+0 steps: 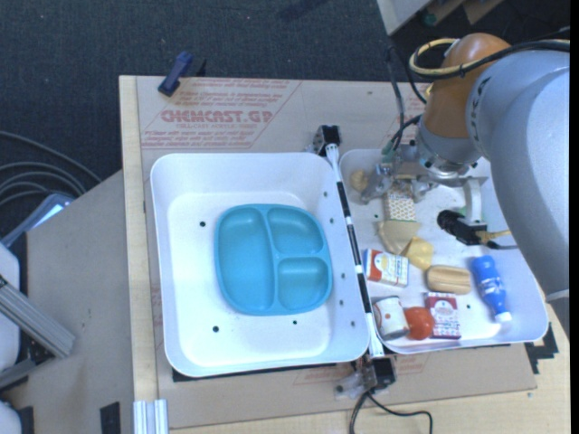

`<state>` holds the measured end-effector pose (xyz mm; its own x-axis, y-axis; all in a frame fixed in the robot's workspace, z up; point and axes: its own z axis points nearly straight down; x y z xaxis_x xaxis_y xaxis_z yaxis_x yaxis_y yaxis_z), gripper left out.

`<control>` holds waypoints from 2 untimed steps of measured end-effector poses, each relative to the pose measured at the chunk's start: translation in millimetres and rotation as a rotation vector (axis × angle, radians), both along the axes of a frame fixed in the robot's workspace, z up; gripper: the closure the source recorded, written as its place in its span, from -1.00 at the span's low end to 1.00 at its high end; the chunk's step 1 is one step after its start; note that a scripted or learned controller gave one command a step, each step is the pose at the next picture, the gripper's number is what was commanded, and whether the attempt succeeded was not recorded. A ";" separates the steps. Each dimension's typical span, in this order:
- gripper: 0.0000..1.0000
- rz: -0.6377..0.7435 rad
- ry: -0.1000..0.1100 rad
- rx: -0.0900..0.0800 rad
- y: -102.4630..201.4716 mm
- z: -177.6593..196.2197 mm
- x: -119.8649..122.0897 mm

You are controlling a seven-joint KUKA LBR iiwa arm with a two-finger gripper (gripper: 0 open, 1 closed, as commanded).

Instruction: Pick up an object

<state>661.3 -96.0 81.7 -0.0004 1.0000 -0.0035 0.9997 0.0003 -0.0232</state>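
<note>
Lying in the right white bin (534, 319) is a jumble of small toy foods: a smooth tan bread roll (450, 279) with its long axis running left to right, a blue bottle (489, 287) pointing its white cap toward the near edge, a pale wedge of cheese (395, 236), a waffle-textured square (401, 208) and small red-and-white cartons (385, 268). Above the bin's far end hangs the gripper (404, 184), just over the waffle square, and whether it is open or closed cannot be told. Beside it, the left white bin (181, 333) holds a glossy blue divided plate (271, 259), both on the brown counter (217, 116).
</note>
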 end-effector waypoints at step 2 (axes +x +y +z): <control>1.00 0.001 -0.016 0.003 4.1 12.4 3.9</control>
